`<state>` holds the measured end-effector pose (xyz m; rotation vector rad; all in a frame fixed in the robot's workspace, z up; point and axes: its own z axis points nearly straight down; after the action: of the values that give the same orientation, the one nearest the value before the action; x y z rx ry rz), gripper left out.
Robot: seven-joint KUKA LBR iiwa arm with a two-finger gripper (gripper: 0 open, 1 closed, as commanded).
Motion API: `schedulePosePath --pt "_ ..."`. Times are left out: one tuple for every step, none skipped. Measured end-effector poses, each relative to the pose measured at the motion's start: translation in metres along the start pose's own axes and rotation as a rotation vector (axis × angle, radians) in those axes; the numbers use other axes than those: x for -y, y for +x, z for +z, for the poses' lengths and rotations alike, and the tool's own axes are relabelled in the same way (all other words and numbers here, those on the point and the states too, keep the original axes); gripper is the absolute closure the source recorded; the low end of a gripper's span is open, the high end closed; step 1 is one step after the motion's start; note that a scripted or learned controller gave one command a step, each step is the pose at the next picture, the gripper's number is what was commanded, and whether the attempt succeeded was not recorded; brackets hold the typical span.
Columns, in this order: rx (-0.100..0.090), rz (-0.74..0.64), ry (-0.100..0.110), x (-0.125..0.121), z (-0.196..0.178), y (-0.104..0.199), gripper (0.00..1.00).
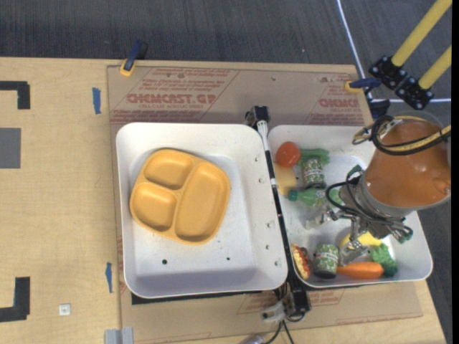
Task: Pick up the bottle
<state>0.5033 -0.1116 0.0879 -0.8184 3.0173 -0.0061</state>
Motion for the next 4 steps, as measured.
schedulePosePath --pt "-0.007 -0.231 -0.008 0.000 -0.097 -0.070 0.00" --pt "-0.009 0.106 -0.006 0.011 0.001 -0.051 0.00" --pt "0.004 0.463 0.004 -0.001 -0.001 -0.036 0.00" --pt "0.008 0.464 0.004 -0.001 -0.011 -0.037 1.00"
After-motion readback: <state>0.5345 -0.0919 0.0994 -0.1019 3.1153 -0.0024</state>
